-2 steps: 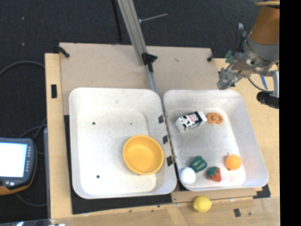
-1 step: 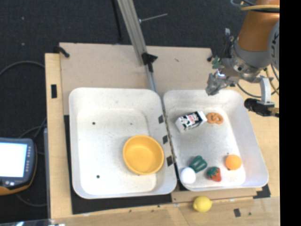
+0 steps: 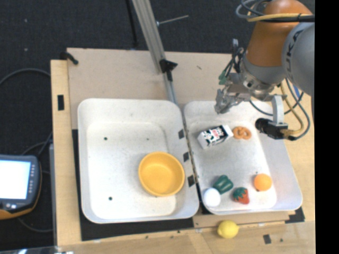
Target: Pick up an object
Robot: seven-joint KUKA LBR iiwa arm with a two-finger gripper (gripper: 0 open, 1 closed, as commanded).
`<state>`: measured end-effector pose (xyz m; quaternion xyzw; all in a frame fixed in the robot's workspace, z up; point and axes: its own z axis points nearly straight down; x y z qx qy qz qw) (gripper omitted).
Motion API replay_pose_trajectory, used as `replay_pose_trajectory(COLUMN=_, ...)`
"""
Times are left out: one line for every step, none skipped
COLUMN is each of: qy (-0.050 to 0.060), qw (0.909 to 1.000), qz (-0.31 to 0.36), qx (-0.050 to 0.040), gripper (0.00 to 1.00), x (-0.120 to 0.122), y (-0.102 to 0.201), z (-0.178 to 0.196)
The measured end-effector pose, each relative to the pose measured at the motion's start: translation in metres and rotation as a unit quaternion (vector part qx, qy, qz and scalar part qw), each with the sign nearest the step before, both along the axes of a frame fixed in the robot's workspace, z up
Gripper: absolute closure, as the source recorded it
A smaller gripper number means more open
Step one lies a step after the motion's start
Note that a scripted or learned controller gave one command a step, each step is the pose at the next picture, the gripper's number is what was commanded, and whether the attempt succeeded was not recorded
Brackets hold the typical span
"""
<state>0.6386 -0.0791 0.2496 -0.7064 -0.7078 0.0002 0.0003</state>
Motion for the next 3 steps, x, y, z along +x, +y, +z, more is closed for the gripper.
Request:
replay_pose_trajectory(qy=-0.001, qw=1.0000, qz=0.000, qx=0.0003, gripper=1.00, x=-0.015, y=0.053, z=-0.009)
replay_pose_trajectory(qy=-0.001, qw=1.0000, qz=0.003, qx=0.0014, gripper=1.00, x=-0.026, y=0.112, z=0.000)
replay_pose_trajectory(qy=0.001, qw=1.0000, qz=0.003, qx=0.0006, gripper=1.00, x=-0.030, y=0.164, z=-0.009)
